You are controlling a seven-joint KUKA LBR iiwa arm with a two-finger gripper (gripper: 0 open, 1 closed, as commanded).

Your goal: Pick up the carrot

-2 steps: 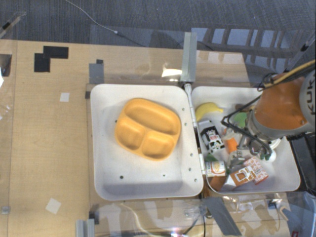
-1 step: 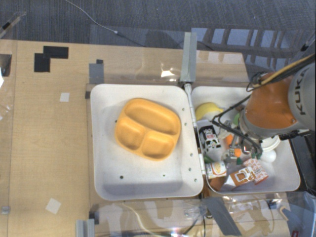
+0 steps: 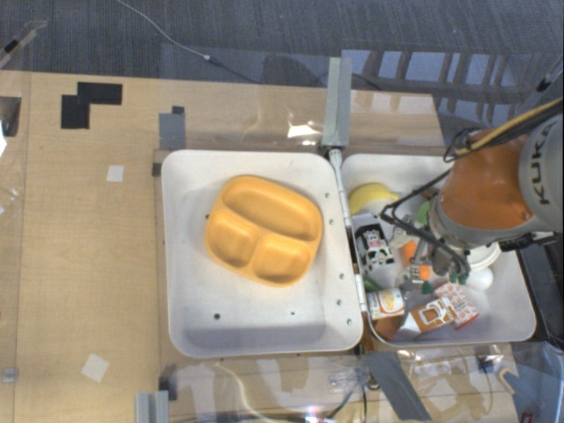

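**Supervisor:** Where's the carrot from where you sit?

**Operator:** I see a small orange piece I take for the carrot [image 3: 410,250] in the right bin [image 3: 520,324], near the middle, just left of where the arm's wrist comes down. It's mostly hidden, so I can't call its long axis.

**Supervisor:** And the gripper?

**Operator:** The gripper [image 3: 429,267] hangs directly over the clutter, just beside that orange piece, a touch to its right and toward the near edge. The orange band and dark hardware block my view of the tips, so I cannot tell whether they are apart or together, or whether anything sits between them. I'm not claiming a hold.

**Supervisor:** What's crowding it?

**Operator:** Plenty. A yellow round fruit [image 3: 370,197] lies toward the far side, a black-and-white box [image 3: 374,247] stands against the divider to the left, a small jar [image 3: 388,304] and an orange snack carton [image 3: 445,310] lie toward the near side, and a white egg-like ball [image 3: 479,278] sits to the right. The carrot is hemmed in between them.

**Supervisor:** The left bin?

**Operator:** The left bin [image 3: 189,324] carries just the yellow divided plate [image 3: 263,228], well apart from the action. My judgement: the approach is nearly lined up, but neighbours could get nudged or caught instead.
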